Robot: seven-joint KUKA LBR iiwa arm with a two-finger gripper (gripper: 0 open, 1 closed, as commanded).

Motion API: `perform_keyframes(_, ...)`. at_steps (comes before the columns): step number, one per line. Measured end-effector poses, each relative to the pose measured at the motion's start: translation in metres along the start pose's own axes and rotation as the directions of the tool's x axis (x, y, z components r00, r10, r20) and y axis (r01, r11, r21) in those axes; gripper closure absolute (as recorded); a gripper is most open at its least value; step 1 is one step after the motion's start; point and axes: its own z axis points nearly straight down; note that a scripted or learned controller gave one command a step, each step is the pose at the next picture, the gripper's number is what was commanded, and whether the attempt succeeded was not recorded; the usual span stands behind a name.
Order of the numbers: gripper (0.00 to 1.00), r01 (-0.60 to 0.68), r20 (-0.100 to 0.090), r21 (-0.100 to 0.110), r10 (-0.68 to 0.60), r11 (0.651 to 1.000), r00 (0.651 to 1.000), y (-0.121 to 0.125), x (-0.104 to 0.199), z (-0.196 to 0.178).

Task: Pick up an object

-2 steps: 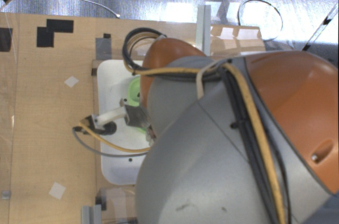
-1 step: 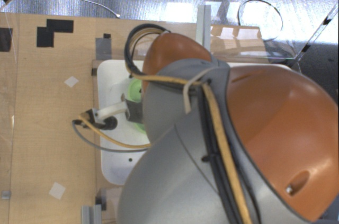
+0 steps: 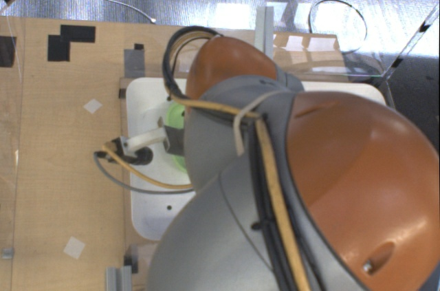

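The grey and orange arm (image 3: pixel 302 173) covers most of the view and reaches over the left white bin (image 3: pixel 144 104). A light green object (image 3: pixel 176 117) peeks out in that bin, right beside the arm's wrist. Another sliver of green (image 3: pixel 180 162) shows lower down, under the arm's edge. The gripper itself is hidden below the wrist, over the middle of the left bin. Whether the green object is touched by it cannot be told.
A white connector and yellow and grey cables (image 3: pixel 127 152) hang off the wrist over the bin's left rim. The wooden bench (image 3: pixel 62 145) spreads to the left with black markers (image 3: pixel 69 38). The right bin's rim (image 3: pixel 357 87) shows behind the arm.
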Motion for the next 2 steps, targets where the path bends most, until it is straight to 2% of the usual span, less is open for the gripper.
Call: perform_keyframes(2, 1.0, 0.005, -0.004, 0.003, -0.005, 1.0, 1.0, 0.0, 0.003, -0.021)
